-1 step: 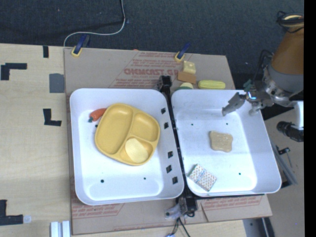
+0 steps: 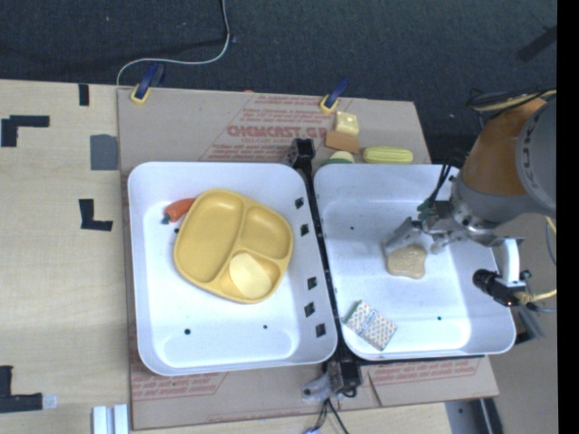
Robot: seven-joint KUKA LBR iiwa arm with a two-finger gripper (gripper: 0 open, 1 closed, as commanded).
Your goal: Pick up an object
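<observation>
Beige lump (image 2: 406, 261) sits mid right bin (image 2: 362, 197), end effector (image 2: 412, 239) right over it, touching its top; grip state, cannot tell. Patterned packet (image 2: 372, 325) lies by the front-left corner. Yellow tray (image 2: 233, 244) fills the left bin (image 2: 154, 333), orange piece (image 2: 178, 208) behind it.

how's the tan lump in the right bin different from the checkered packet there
The lump is plain tan and rounded; the packet is flat, with a blue-and-white check. The lump lies mid-bin right at the claw; the packet lies apart, by the near left corner. Both rest on the floor of the right bin.
</observation>
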